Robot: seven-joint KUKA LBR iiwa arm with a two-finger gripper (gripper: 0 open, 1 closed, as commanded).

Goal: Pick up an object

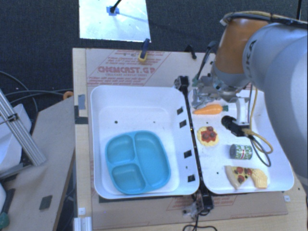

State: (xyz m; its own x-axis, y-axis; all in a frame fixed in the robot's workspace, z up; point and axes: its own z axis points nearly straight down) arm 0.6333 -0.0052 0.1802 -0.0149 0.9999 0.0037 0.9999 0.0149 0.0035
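– Gripper point(203, 100) status?
– Low in right bin point(281, 174), far end, just above carrot point(208, 110). Can't tell its state, arm point(269, 57) blocks it.
– Other stuff?
– Pizza round point(208, 135), can point(240, 151), pizza slice point(246, 176) in same bin. Blue tray point(137, 161) in left bin point(120, 102).

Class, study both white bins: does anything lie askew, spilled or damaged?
Nothing looks spilled or damaged. The green can lies on its side in the right bin, not upright. The blue tray sits slightly turned in the left bin.
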